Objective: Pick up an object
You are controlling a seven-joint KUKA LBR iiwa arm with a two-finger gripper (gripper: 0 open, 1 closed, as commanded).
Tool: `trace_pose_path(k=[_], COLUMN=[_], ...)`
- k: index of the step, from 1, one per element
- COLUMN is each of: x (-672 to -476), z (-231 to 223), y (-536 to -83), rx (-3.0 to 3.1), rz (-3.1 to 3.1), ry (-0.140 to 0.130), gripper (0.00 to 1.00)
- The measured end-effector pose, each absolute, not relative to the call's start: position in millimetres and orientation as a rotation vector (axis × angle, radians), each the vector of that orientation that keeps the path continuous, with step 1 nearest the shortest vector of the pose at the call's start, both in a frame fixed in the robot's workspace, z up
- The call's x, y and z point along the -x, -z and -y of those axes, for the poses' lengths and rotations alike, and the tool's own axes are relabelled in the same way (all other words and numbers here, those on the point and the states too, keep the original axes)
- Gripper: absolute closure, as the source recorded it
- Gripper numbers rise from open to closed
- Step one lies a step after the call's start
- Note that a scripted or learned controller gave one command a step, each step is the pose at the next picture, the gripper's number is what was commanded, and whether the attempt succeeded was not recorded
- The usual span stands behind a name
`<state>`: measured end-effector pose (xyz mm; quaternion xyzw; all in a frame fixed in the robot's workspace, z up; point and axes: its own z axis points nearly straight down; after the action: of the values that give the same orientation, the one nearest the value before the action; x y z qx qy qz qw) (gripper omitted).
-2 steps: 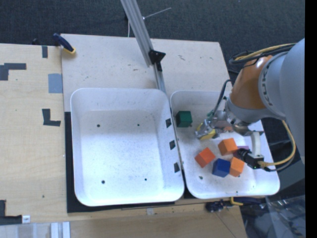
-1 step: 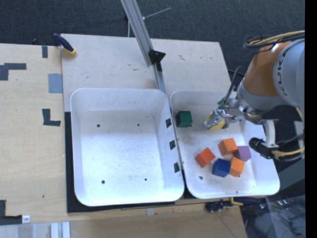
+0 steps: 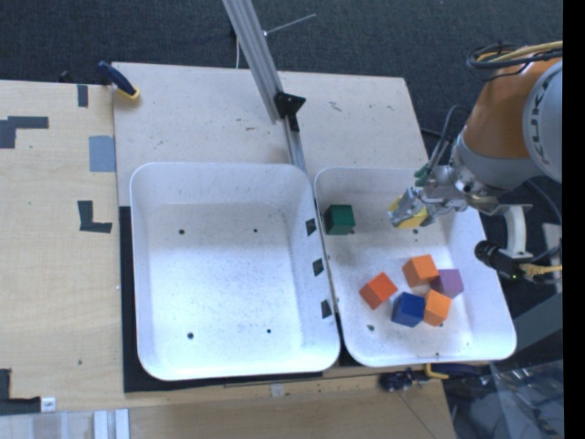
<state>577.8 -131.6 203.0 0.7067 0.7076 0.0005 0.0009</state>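
My gripper (image 3: 408,212) hangs over the upper right part of the right bin (image 3: 475,337), with a small yellow object (image 3: 408,216) showing between its fingers. A green cube (image 3: 341,219) lies to its left, near the bin's left wall. Lower in the same bin sit an orange cube (image 3: 377,290), a second orange cube (image 3: 420,269), a purple cube (image 3: 447,283), a blue cube (image 3: 409,309) and a small orange block (image 3: 438,307), packed close together.
The left bin (image 3: 146,199) lies beside the right one. A metal pole (image 3: 256,48) slants down from the top to the bins' shared edge. A blue and yellow tool (image 3: 119,80) rests on the bench at upper left.
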Motion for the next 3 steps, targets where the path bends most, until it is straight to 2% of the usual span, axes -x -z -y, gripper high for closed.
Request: trace_pose_path(k=[1,2,3], x=[-575.6,-601.8,-612.8], z=[126.7,74.8,25.2], y=[-246.6,-250.5,-252.7], rx=[-2.217,-2.215,-2.216], rz=[-2.222,-2.23,-2.23], ry=[-0.003,-0.002,0.0], gripper=[1.0,1.0,1.0])
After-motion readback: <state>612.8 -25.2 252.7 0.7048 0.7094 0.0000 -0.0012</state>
